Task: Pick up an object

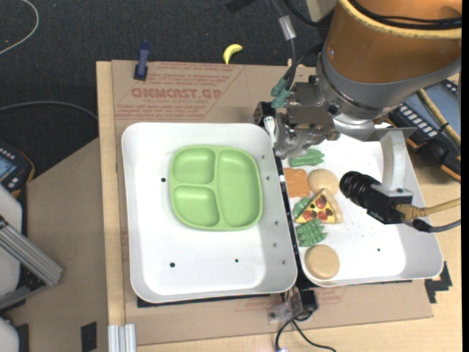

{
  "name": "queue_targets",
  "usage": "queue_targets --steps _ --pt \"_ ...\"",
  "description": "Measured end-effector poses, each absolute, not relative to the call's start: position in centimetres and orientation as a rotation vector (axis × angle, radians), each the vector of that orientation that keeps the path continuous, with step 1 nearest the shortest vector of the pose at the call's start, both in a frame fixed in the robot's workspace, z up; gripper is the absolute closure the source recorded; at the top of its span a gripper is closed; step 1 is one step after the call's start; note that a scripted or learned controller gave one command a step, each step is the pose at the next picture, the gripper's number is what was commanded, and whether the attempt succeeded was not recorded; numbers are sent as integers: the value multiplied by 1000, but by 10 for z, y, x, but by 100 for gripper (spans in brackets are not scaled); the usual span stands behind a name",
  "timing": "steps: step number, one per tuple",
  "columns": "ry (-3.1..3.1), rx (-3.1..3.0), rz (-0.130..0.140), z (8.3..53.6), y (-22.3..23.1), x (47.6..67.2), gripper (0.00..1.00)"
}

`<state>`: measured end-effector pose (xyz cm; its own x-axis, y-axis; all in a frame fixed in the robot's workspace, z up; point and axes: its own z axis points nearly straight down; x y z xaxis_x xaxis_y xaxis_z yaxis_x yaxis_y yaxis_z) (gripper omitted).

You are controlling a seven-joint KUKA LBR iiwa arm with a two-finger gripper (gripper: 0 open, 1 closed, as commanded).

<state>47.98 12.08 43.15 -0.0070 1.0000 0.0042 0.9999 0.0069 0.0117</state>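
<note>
In the right bin (396,259) lies a cluster of toy food along its left side: an orange-brown slab (297,181), a tan round piece (322,180), a pizza slice (320,208), green pea pods (310,232), and a tan bun (322,261) near the front. A green leafy piece (308,156) lies at the back, directly under my gripper (297,141). The gripper hangs low over the right bin's back left corner, its fingers hidden among the wrist hardware.
The left bin (146,248) holds a green three-compartment plate (217,187). A black cylindrical fixture (370,195) with a cable juts over the right bin. A yellow banana toy (232,51) and a blue clip (141,61) lie on the cardboard behind the bins.
</note>
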Motion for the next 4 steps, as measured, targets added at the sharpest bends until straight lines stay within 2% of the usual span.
queue_targets --steps 1,2,3,4 --pt "2229 2218 -5 397 168 502 100" --pt "2219 2231 -11 345 111 478 100" --pt "2221 2221 2 359 114 480 100" --pt "2227 2212 13 414 167 479 100"
